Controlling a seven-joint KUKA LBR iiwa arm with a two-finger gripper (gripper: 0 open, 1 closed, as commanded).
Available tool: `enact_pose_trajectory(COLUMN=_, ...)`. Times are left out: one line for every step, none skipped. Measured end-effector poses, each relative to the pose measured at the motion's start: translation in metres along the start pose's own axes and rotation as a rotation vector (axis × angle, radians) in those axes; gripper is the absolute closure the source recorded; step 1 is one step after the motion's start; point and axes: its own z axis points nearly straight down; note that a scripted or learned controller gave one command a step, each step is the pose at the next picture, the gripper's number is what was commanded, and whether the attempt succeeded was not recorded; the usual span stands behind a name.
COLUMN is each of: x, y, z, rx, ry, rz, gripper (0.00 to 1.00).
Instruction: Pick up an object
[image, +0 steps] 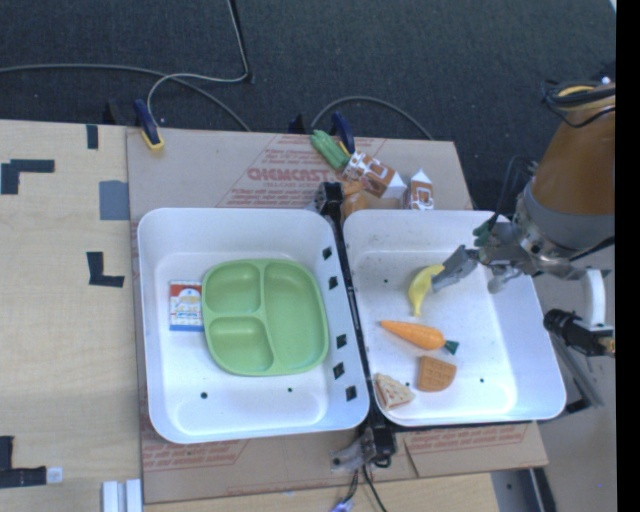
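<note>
Nearest the camera, in the right bin (520, 395): a sandwich wedge (393, 391) at the front left corner, a brown cracker (436, 373) just beside it. A little farther in, a carrot (414, 334) lying across the middle of the bin floor. Farther again, a banana (421, 288), curved, just beyond the carrot and apart from it. In the left bin (160, 330): a green divided plate (266, 315) and a small card (185, 305) touching its left edge.

Gripper (478, 274) low over the right bin, reaching in from the right, one of its fingers (455, 268) just beside the banana's upper end, the other toward the bin's right wall. Spread wide, nothing between them. Likely the approach step, with the banana as the nearest target; no grasp yet. Next move probably calls for shifting left to straddle the banana, dropping to the bin floor, then closing.

Beyond the bins, at the far edge of the desk (60, 300): a green toy (330, 150) and small cartons (372, 176).
</note>
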Motion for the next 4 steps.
enact_pose_trajectory(x=0.002, y=0.046, z=0.162, rx=-0.006, ry=0.0, rz=-0.001, gripper=0.0)
enact_pose_trajectory(x=0.001, y=0.046, z=0.153, rx=-0.005, ry=-0.002, rz=0.0, gripper=1.0)
enact_pose_trajectory(x=0.001, y=0.046, z=0.153, rx=-0.005, ry=-0.002, rz=0.0, gripper=0.0)
enact_pose_trajectory(x=0.004, y=0.075, z=0.164, rx=-0.002, ry=0.0, rz=0.0, gripper=0.0)
